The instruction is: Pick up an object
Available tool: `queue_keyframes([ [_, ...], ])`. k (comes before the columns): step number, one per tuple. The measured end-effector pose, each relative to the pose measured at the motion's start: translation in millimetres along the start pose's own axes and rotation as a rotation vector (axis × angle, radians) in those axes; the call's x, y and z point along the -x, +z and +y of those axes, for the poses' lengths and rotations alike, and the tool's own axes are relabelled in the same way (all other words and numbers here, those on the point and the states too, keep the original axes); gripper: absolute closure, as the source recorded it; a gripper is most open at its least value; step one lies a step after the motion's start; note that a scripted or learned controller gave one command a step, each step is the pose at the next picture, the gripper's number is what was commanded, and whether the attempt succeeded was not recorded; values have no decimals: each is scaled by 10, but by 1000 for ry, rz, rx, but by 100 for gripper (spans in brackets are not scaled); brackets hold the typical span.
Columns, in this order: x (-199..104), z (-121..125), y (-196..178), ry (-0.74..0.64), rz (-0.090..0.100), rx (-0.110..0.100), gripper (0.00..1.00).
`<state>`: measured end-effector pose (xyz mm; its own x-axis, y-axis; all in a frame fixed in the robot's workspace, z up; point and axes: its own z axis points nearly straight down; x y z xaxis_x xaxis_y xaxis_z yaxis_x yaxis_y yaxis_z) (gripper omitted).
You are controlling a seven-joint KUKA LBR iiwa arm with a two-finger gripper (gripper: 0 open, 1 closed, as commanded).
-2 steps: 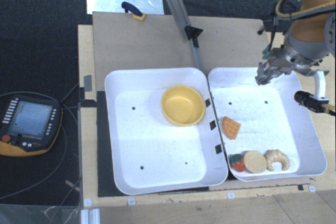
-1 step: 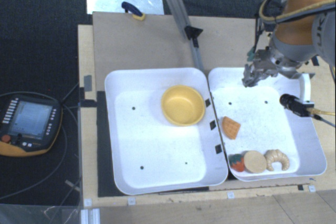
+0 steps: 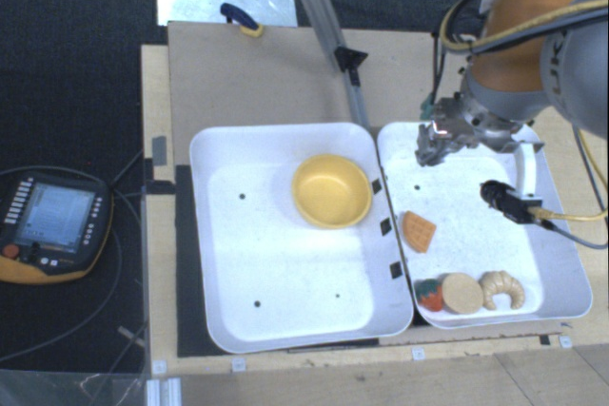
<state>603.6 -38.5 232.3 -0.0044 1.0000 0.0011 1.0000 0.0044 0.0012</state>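
Observation:
My gripper (image 3: 430, 150) hangs over the far left part of the right bin (image 3: 561, 290), above bare white floor. Nothing shows between its dark fingers. An orange cracker-like piece (image 3: 419, 231) lies near the bin's left wall, well below the gripper. At the bin's front lie a round tan biscuit (image 3: 462, 293), a croissant (image 3: 503, 289) to its right and a small red and green item (image 3: 430, 294) to its left. A yellow bowl (image 3: 331, 190) stands in the left bin (image 3: 238, 299), near its far right corner.
A black cable plug (image 3: 506, 202) with a yellow lead hangs over the right bin's middle right. A metal pole (image 3: 324, 14) slants down to the bins' far edge. A teach pendant (image 3: 52, 223) lies on the floor at the left.

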Motion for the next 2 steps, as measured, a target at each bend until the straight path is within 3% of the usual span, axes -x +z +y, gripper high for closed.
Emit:
queue_keyframes([
  [2,-1141,-244,114,-1,0,-1,100],
])
